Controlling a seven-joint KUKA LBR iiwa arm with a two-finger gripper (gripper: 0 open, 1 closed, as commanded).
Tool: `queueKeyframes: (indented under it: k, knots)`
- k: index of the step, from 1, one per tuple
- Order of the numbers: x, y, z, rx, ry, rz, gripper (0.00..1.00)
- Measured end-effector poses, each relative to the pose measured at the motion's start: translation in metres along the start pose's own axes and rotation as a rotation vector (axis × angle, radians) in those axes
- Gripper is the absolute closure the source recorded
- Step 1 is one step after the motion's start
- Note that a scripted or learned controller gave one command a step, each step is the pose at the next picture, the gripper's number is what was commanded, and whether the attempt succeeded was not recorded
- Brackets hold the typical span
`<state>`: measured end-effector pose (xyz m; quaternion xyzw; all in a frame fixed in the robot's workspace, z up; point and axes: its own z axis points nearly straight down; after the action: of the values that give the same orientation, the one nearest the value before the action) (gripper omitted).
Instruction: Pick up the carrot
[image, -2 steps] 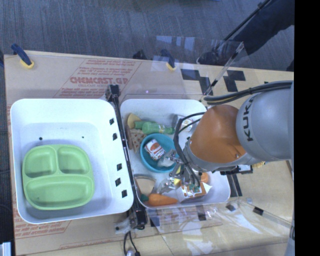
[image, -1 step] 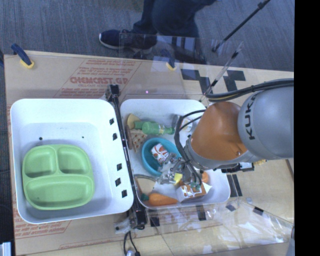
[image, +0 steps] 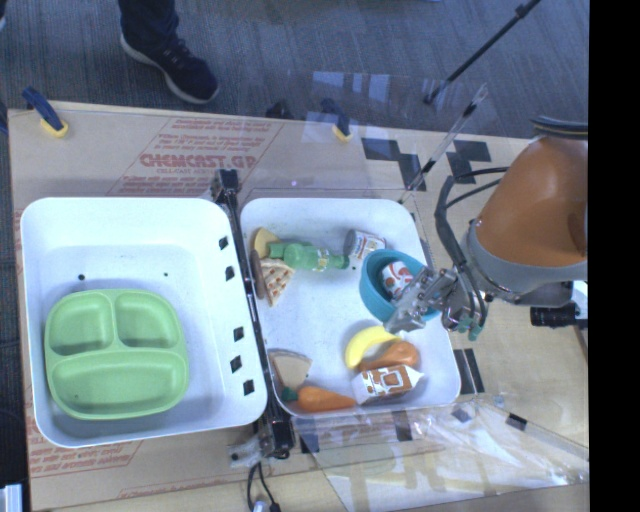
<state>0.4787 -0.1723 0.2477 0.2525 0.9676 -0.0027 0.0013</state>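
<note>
We read the carrot (image: 323, 399) as the orange tapered piece lying flat at the near edge of the right bin (image: 330, 215), close to that bin's near-left corner, just beside a wedge of bread (image: 288, 366) and left of a small milk carton (image: 390, 381). Its long axis runs roughly left-right in the camera view, along the bin's near wall, with the thicker end towards the left.

The gripper (image: 412, 312) sits over the right side of the same bin, by the blue bowl (image: 385, 280) and above a yellow banana (image: 366, 346). Its fingers point down and to the left — whether they are spread or closed we cannot tell, the tips blur into the clutter. Nothing orange shows between them.

So the one relation that matters: the carrot lies down and to the left of the gripper in the camera view, near but clearly apart, with the banana and an orange-red fruit (image: 397, 355) in between. Our guess is the arm has to travel towards the near wall and close across the carrot's short axis — the wall leaves little room on that side.

The green divided plate (image: 115, 352) in the left bin (image: 60, 225) plays no part.
</note>
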Motion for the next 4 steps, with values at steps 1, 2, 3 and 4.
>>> queueKeyframes:
  k: [1, 2, 3, 4]
  knots:
    - [0.051, 0.089, -0.016, 0.0, 0.007, -0.016, 1.0]
    - [0.05, 0.087, -0.016, 0.002, 0.006, -0.011, 0.0]
    - [-0.035, 0.04, 0.127, 0.006, 0.018, 0.12, 0.0]
    - [-0.122, 0.04, 0.083, 0.001, -0.002, 0.213, 0.0]
